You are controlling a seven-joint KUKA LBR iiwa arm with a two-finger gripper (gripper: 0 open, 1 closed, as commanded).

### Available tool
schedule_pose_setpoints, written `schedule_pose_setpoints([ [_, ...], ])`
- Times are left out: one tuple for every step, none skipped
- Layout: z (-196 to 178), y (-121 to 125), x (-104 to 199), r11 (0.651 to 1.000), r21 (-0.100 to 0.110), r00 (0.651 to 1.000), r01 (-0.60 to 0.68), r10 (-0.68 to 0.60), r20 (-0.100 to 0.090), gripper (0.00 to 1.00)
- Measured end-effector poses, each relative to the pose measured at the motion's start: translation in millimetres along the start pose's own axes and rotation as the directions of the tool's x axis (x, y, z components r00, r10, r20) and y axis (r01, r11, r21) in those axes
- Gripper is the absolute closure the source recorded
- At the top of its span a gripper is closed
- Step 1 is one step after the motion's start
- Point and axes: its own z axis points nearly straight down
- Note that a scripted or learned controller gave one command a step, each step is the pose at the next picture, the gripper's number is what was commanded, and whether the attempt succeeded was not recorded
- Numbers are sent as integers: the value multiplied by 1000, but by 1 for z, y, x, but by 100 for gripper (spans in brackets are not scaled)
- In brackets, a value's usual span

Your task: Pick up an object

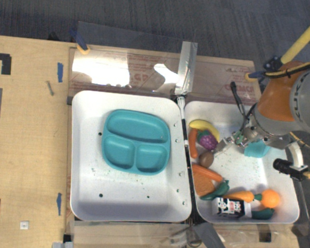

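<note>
Teal is what sits nearest my gripper: a small teal block on the floor of the right bin, just beside my wrist end and perhaps touching it, though I cannot tell which. Nor can I tell whether the gripper is wide or narrow, since the tool is small and dark against the clutter, and nothing is plainly held in it. I judge I am at the approach step, low over the bin, with the pick itself not yet done. The block looks like the likeliest target. From the block toward the left bin lie the grapes, with a banana just beyond them and a brown piece just below. From the block toward the bin's near wall lie an orange, a carrot beside it and a small carton near both. The tray in the left bin is well apart from the block and no concern. The next move, as I see it, calls for centring over the block, settling down around it, closing firmly and lifting straight up, with care not to shove it into the bin wall.
</note>
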Motion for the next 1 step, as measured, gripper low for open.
schedule_pose_setpoints([
  [-3,-27,-45,911,-2,911,412,-412,4,0],
])
